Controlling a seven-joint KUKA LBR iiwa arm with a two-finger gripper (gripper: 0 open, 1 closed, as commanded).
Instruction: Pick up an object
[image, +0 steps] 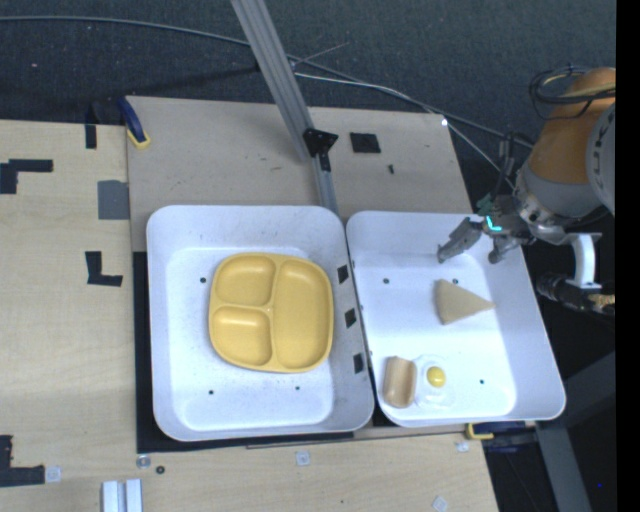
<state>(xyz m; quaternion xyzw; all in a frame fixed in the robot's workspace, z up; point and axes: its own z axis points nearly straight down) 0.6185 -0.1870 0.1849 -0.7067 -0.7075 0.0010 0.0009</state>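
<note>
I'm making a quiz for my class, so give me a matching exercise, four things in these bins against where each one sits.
Things:
1. plate
2. wedge
3. egg
4. gripper

Places:
A. near edge of right bin
B. over far edge of right bin
C. left bin
D. middle of right bin

Pairs: 1-C, 2-D, 3-A, 4-B

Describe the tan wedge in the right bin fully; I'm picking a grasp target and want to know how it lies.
The tan wedge looks like a smooth, matte, beige triangular piece, perhaps toy food. It lies flat on the floor of the right bin, in the upper right part, its narrow end toward the right wall. Nothing touches it: the gripper is above and apart from it in the view, and the other small items sit nearer the bin's front edge.
</note>
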